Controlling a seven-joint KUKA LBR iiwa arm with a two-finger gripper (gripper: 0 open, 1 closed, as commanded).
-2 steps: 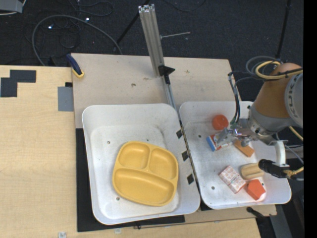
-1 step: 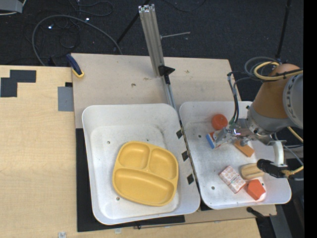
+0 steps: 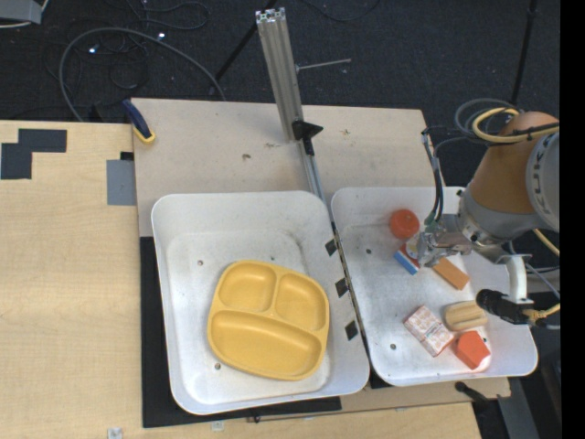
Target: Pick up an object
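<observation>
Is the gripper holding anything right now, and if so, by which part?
Cannot be told. The gripper is down in the right bin beside the blue block and orange block.

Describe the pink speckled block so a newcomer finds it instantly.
Look in the right bin, toward its near edge. The pink block lies left of a tan oblong piece and an orange-red block. It is the one item there with a pale pink, speckled surface.

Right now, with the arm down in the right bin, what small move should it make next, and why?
Probably a short straight lift to test the grasp. The claw sits low over the small blue block, beside the orange wooden block and red-orange ball, and whether anything is held is unclear.
</observation>
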